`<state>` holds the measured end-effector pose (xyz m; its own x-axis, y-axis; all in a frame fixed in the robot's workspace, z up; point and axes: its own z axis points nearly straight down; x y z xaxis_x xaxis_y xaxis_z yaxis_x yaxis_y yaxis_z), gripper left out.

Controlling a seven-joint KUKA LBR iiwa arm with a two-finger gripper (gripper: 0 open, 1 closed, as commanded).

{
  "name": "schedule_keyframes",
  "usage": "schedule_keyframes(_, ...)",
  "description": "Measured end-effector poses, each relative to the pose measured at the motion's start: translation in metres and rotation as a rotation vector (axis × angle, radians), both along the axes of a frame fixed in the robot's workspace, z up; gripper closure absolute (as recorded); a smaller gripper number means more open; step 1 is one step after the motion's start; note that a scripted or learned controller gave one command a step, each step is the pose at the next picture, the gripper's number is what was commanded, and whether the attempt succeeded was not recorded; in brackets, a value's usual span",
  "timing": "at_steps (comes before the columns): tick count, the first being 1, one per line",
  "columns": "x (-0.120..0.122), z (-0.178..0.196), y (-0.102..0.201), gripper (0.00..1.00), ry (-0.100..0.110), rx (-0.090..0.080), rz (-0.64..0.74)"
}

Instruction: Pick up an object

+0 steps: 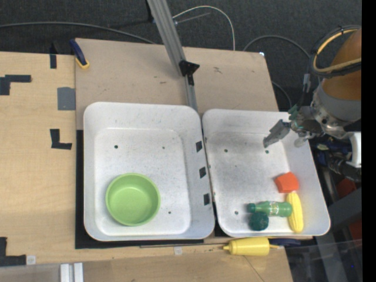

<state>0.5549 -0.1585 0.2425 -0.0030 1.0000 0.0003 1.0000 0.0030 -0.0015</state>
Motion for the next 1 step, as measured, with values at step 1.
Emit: schedule_keyframes(1,0.0,0.0,-0.0001,0.0,0.0,0.0,-0.001)
